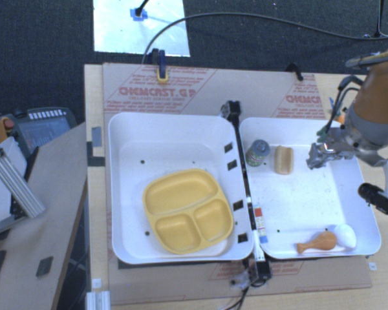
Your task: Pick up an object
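Observation:
In the right bin (310, 237) lie a small can (257, 152) and a tan bread-like block (283, 159) near the back wall. A toy drumstick (317, 242) and a white egg-shaped piece (344, 235) rest at the front right corner. My gripper (319, 155) hangs over the right bin's back right part, to the right of the tan block and apart from it. Nothing shows between its fingers. Whether they stand open or shut is not visible from this angle.
The left bin (129, 141) holds a yellow three-compartment tray (187, 208). A black divider rail (240, 173) runs between the bins. The arm's orange band (383, 89) and grey wrist stand over the right bin's right rim. A pendant (39, 128) lies at far left.

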Motion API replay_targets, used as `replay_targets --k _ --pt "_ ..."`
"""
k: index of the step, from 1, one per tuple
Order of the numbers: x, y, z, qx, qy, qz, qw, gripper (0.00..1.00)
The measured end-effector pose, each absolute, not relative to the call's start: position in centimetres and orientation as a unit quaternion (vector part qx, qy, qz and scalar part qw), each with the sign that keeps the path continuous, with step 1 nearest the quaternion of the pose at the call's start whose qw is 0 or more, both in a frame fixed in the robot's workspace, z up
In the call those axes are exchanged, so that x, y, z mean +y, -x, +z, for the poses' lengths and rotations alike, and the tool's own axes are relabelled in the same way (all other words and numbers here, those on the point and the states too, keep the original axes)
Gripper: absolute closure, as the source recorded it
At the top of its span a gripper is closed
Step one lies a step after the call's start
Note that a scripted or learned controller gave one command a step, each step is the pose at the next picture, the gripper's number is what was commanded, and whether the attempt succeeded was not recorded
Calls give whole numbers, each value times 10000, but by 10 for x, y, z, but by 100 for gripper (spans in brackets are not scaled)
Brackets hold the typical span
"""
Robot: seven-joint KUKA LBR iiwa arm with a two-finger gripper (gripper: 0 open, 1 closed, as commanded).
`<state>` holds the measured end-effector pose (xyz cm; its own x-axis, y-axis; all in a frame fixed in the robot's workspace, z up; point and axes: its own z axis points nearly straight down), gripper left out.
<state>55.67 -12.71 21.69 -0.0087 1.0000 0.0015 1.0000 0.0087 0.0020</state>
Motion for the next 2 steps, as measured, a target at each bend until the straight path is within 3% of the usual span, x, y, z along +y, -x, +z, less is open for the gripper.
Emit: replay_targets --k 2 --pt "-22 -543 220 7107 -7035 16 0 100"
